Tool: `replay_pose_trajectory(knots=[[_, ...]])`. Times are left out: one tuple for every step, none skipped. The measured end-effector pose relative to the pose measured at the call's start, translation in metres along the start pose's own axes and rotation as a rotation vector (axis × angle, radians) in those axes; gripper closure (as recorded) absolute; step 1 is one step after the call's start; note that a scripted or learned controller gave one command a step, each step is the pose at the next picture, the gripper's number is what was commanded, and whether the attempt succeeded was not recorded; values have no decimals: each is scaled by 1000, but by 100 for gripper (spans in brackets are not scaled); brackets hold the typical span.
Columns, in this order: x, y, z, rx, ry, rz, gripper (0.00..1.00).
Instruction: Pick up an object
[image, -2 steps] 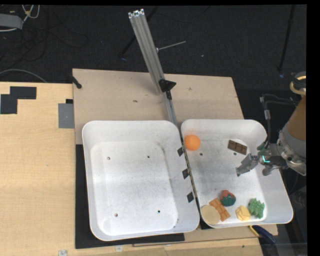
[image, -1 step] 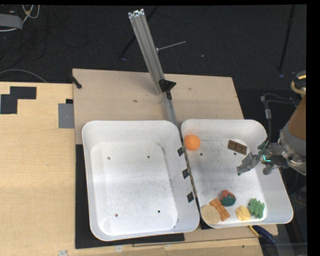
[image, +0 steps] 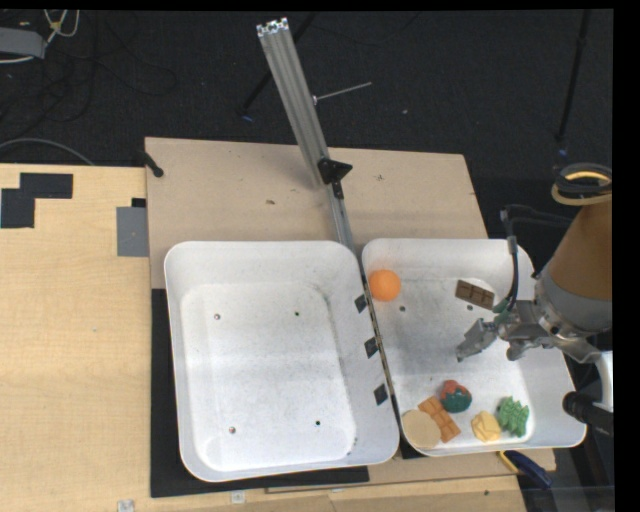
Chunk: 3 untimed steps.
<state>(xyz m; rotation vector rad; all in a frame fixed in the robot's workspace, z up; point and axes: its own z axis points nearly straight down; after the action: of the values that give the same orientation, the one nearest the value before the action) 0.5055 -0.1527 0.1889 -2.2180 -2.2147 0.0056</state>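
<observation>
Two shallow white bins sit side by side on the bench (image: 60, 330). The left bin (image: 190, 275) shows only its speckled floor with a few dark dots. The right bin (image: 420, 255) carries all the loose things, and the arm (image: 585, 265) reaches into it from the right, its orange band above the grey wrist.

The gripper (image: 478, 342) hangs over the middle of the right bin, its grey fingers pointing left and downward. Nothing lies between the fingers, yet whether they are spread or closed cannot be told from this slant.

An orange ball (image: 384, 285) rests near the bin's left wall, close to the divider between the two bins and well apart from the gripper. A small brown block (image: 475, 293) lies just above the gripper, near it but not held. Along the bin's near edge sits a cluster — a red and dark green piece (image: 455, 395), an orange-brown piece (image: 438, 415) touching a pale round disc (image: 420, 430), a yellow piece (image: 486, 427) and a green leafy piece (image: 513, 414) just beside it. These lie below the gripper, apart from it.

A grey metal rail (image: 298, 105) slants from the top of the view down to the seam between the bins, with black clips along that seam.
</observation>
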Motion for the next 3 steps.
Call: replay_pose_trajectory(knots=[[5,4,63,2,1,1,0],[5,4,97,-6,-2,2,0],[4,4,86,-6,0,9,100]])
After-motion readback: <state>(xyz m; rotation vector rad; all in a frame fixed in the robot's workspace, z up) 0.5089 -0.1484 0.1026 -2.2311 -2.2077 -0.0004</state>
